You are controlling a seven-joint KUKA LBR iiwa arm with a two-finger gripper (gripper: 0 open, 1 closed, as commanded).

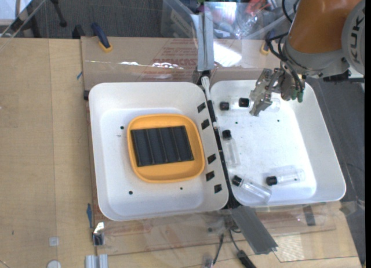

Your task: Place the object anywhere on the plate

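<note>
An orange plate (pixel 166 147) with a dark ridged centre lies in the left white bin (pixel 110 191). Several small clear vials with black caps lie in the right bin (pixel 322 162). One vial (pixel 229 146) is by the divider, one (pixel 250 187) at the front left, one (pixel 284 177) at the front. Two small black-capped pieces (pixel 225 105) (pixel 244 102) sit near the back left. My gripper (pixel 259 105) hangs low over the back of the right bin, just right of the nearer capped piece, tilted down-left. Nothing visible is held in it.
A metal divider with black clips (pixel 208 139) runs between the bins. A clear tub of colourful items (pixel 232 0) stands behind the bins. The arm's orange band (pixel 324 11) looms over the right bin's back corner.
</note>
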